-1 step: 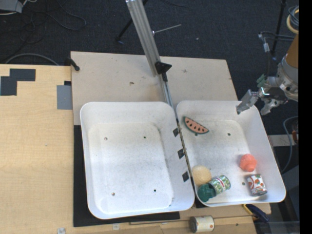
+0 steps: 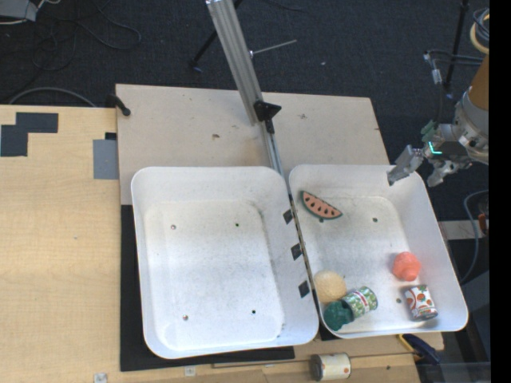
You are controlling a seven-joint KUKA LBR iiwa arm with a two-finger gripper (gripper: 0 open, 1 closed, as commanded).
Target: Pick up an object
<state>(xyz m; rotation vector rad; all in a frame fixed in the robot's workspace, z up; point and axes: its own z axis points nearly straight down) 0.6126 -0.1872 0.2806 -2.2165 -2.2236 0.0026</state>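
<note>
Tabletop [image 2: 72, 238]: pale wood at your left, carrying two shallow white bins side by side.
Left bin [image 2: 160, 190]: white floor with faint grey specks.
Metal rail [image 2: 238, 58]: slants from the top of the view down to the seam between the bins.
Right bin [image 2: 435, 214]: you see all the loose objects here.
Watermelon slice [image 2: 321, 206]: lies flat near the far left corner of the right bin.
Beige ball [image 2: 329, 284]: near the bin's left wall, just beside the green-labelled can [image 2: 359, 301].
Dark green lump [image 2: 337, 315]: touching the can's lower end.
Orange ball [image 2: 406, 266]: right side, just above the red-and-white can [image 2: 419, 302].
Hand [image 2: 419, 168]: hovers over the right bin's far right corner, fingers spread apart, gripping nothing.
</note>
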